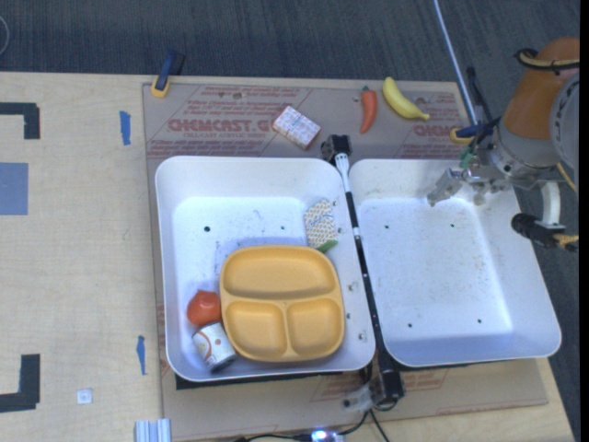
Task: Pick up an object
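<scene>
The left bin [179, 247] holds a yellow divided plate [281, 302]. A red tomato-like piece [203, 308] and a small white-and-orange can [213, 345] lie at the plate's left. A speckled cloth-like item [319, 222] sits at the plate's far right corner. My gripper [457, 190] hangs over the far edge of the right bin [442, 284], well to the right of all these objects. Its fingers are spread, with nothing between them.
On the board behind the bins lie a banana [403, 99], a red chili pepper [368, 110] and a small patterned box [294, 127]. A black clip [338, 145] sits where the bins meet. A blue-and-yellow clamp [166, 72] grips the board's far left corner.
</scene>
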Motion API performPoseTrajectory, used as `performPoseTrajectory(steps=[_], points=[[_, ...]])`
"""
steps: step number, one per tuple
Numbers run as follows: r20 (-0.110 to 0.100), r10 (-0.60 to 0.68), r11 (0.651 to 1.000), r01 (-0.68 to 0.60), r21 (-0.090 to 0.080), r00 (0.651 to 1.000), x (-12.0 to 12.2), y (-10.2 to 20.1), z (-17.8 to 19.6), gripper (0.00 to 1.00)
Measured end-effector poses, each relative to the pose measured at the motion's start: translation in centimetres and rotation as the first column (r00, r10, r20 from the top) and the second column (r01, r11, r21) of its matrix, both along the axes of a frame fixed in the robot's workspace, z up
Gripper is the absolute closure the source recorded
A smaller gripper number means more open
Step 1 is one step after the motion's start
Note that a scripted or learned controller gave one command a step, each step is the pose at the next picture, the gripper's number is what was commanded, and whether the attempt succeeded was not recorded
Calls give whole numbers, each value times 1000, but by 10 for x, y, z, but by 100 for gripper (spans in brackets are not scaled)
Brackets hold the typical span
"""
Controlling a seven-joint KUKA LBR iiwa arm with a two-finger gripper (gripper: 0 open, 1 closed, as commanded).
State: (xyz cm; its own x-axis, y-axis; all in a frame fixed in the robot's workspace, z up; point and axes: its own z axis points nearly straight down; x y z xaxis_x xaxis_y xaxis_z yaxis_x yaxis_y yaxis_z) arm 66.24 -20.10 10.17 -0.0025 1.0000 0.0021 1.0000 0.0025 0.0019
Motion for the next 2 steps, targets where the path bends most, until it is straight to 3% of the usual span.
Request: performPoseTrajectory(steps=[1,2], points=[[2,1,1000,-1,-3,1000,1,0,10,100],[-2,-1,1000,1,-1,1000,-67,65,99,100]])
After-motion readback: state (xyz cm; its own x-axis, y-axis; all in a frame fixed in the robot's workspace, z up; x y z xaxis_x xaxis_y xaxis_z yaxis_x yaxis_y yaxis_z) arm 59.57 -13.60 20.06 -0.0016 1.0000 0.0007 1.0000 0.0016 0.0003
